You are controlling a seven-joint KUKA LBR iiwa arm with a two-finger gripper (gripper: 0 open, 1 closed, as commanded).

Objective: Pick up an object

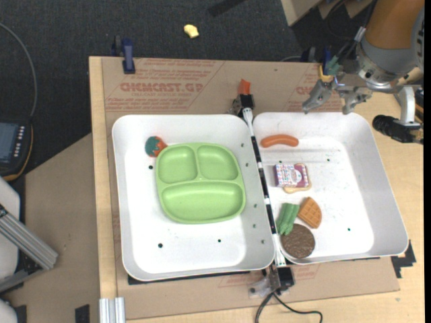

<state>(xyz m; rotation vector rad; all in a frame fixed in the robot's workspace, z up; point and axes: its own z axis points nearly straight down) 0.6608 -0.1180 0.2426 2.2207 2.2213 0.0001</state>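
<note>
Nearest the camera lay a brown patty (297, 241) in the right bin (377, 180), with a sausage (279, 140) farther back. Gripper (335, 97) hung spread, grasping nothing, above the bin's far rim; picking remained undone.

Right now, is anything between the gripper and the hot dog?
No, nothing visible is. The gripper, open, hangs over the right bin's far rim, and the hot dog lies just inside that bin, nearer the divider. Only bare white floor lies between them. The other toys sit closer to the front.
</note>
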